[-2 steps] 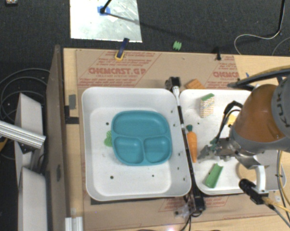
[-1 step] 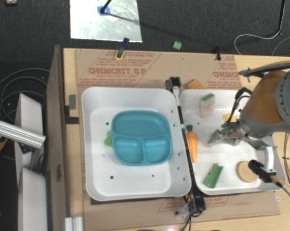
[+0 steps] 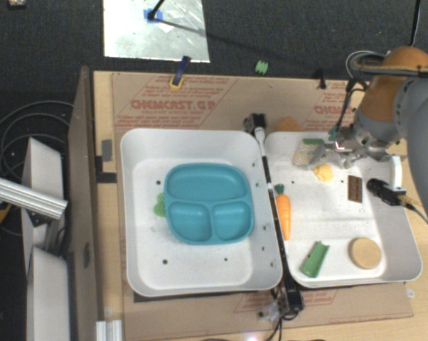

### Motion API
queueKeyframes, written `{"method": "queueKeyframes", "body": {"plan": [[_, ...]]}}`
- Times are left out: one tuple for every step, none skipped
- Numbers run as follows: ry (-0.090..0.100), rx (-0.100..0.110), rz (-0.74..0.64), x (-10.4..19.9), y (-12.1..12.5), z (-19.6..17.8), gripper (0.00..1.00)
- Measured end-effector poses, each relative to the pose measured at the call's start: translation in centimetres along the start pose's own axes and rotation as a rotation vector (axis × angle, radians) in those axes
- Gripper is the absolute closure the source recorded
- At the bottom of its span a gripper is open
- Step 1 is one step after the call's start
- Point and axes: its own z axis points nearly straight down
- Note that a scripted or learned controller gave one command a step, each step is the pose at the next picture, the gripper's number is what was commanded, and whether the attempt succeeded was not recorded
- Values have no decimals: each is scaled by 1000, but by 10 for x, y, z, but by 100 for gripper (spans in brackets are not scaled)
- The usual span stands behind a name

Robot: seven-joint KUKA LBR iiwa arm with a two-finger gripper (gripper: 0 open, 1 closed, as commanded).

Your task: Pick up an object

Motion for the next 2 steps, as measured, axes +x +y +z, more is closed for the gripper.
{"method": "queueKeyframes", "body": {"plan": [[-1, -9, 8, 6, -13, 1, 0], [-3, -13, 4, 6, -11, -10, 100]]}}
